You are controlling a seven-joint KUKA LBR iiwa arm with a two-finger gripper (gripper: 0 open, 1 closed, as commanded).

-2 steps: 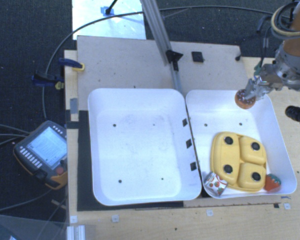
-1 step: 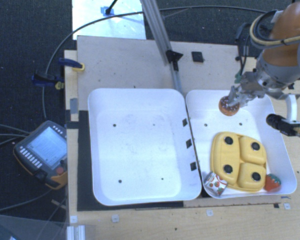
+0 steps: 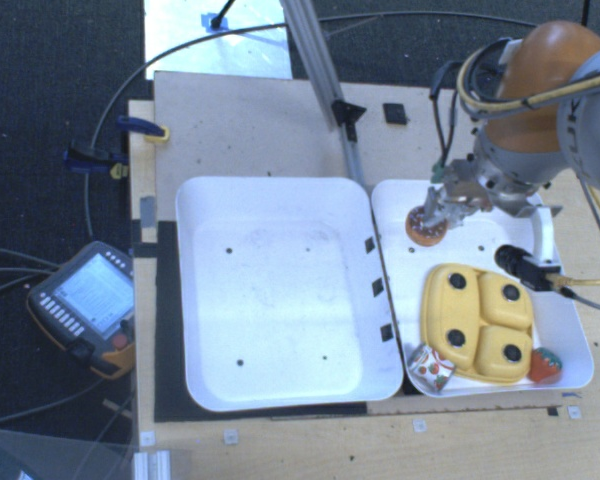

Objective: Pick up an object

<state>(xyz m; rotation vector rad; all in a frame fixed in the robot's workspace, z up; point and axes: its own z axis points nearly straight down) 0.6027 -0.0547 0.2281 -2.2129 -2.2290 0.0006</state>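
The bench [image 3: 250, 128] is a pale board, and the two white bins take most of its near part. The left bin [image 3: 195, 268] is the larger one in the view, and its floor shows only a few small dark dots, so there is much open room inside its four rims. The right bin [image 3: 395, 208] touches it along the middle edge, where some small black clips sit.

The grey arm [image 3: 570, 108] with its orange band comes in from the right and bends down over the far part of the right bin. Its gripper [image 3: 438, 208] is low, close to the far-left corner of this bin, just beside the middle edge. Under the gripper is a small round brown object [image 3: 425, 230]; the fingertips seem to be on it or just above it, but I cannot tell if the fingers are open or closed, or if they hold it.

In the near half of the right bin lies a yellow tray-like object [image 3: 480, 320] with four humps, each with a dark spot. It fills most of the room between the bin's left and right rims. At its near-left corner lies a small white patterned piece [image 3: 432, 368], against the near rim. At its near-right corner a small red object [image 3: 546, 365] sits in the corner of the bin
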